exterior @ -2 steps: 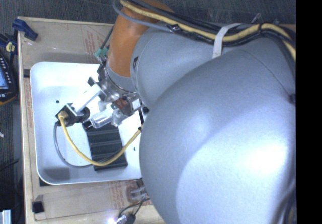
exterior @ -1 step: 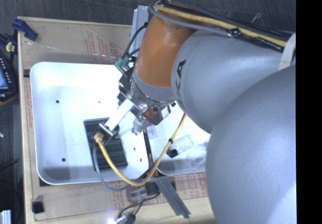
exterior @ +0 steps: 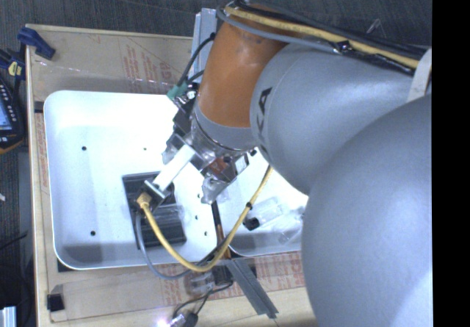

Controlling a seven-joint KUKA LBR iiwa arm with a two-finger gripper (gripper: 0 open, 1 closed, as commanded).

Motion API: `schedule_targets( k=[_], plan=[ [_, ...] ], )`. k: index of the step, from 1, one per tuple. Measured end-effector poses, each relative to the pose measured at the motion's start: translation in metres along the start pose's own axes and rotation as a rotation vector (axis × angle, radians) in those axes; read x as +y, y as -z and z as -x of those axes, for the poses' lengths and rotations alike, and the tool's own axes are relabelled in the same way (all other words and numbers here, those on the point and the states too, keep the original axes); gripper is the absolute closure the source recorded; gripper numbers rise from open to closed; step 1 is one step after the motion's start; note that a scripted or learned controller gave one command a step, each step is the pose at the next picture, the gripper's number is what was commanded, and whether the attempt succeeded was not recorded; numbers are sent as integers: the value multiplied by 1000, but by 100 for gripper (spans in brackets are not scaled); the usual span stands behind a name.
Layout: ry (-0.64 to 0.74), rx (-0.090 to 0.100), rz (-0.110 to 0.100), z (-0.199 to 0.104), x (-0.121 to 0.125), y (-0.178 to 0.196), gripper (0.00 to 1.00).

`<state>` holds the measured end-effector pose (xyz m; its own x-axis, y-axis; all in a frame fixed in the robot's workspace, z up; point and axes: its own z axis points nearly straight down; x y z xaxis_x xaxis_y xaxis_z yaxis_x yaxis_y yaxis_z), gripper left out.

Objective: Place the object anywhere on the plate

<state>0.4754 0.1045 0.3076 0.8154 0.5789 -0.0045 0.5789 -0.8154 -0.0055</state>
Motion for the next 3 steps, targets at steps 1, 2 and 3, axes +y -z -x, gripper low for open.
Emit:
schedule_targets(
  k=[1, 2, 3],
  plan=[
    [-5, 4, 3, 41, 61, 32, 0],
    [7, -1, -2, 40, 58, 40, 100],
    [87, -4, 2, 4, 5, -124, 100]
  ],
)
